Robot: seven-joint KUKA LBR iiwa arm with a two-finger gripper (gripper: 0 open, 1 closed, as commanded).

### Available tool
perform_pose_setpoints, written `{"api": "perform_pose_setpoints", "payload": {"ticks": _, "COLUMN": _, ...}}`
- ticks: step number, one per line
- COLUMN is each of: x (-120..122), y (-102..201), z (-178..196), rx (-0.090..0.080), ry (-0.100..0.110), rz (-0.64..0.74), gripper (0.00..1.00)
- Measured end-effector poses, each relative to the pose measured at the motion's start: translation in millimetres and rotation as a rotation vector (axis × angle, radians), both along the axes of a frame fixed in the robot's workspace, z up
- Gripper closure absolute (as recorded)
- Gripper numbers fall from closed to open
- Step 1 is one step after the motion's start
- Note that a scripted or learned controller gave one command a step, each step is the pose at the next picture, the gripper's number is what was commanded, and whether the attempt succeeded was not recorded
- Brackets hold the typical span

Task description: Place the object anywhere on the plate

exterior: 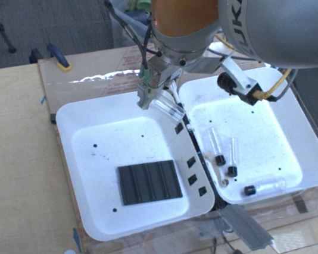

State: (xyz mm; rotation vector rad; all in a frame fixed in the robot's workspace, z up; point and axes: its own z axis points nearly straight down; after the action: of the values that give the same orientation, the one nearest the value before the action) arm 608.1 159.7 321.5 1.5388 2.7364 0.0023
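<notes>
A black ribbed plate [149, 182] lies flat in the left bin [77, 122], toward its front. My gripper [155, 94] hangs above the back right corner of that bin, near the ridge between the two bins. It is shut on a clear plastic tube [169, 108], which slants down and to the right from the fingers, above the bin's rim. The tube is well behind and to the right of the plate, not touching it.
The right bin [304, 129] holds several more clear tubes with black caps: two near its left side [216, 141] [230, 149] and one lying along the front [265, 186]. Small black tabs [190, 162] line the ridge between the bins. A cable connector [238, 85] hangs over the right bin.
</notes>
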Motion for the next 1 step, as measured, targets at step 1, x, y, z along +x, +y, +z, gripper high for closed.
{"api": "perform_pose_setpoints", "payload": {"ticks": 1, "x": -19.3, "y": 53.5, "z": -50.3, "rx": 0.000, "ry": 0.004, "rz": 0.060, "gripper": 1.00}}
